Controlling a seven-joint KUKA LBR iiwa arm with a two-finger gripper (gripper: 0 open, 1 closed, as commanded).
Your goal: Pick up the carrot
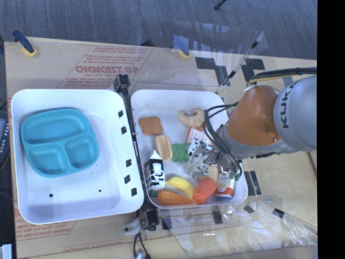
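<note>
Carrot lies at bin's near wall; gripper above.

The grey arm with its orange band reaches in from the right, its metal two-finger gripper angled down and leftward.

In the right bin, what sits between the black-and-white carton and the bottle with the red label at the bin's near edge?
In the camera view, three things lie between the black-and-white carton and the red-labelled bottle: a yellow banana, an orange carrot and a red-orange carrot-like piece.

Orange carrot; yellow banana; blue tray; white bins; carton seemingly black-and-white.
</note>
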